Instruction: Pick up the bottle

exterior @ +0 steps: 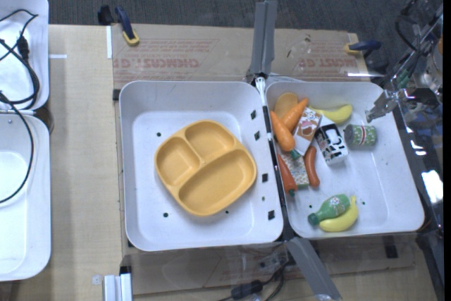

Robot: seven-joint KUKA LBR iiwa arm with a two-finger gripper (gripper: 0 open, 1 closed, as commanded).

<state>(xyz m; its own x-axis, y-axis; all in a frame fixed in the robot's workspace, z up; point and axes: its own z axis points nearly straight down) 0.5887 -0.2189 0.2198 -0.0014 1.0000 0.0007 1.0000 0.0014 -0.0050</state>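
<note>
The bottle (333, 206) is small and green and lies on its side near the front of the right bin (394, 187). It rests against a yellow banana (341, 222) just in front of it. My gripper (375, 111) hangs over the bin's back right corner, right beside a green can (360, 136). It is well behind the bottle and not touching it. Nothing is seen in its grasp.
The right bin's left half also holds carrots (284, 132), a second banana (336, 113), a snack packet (307, 129), a black-and-white carton (331, 143) and a red sausage (311, 167). A yellow divided plate (206, 167) lies in the left bin (141, 123).
</note>
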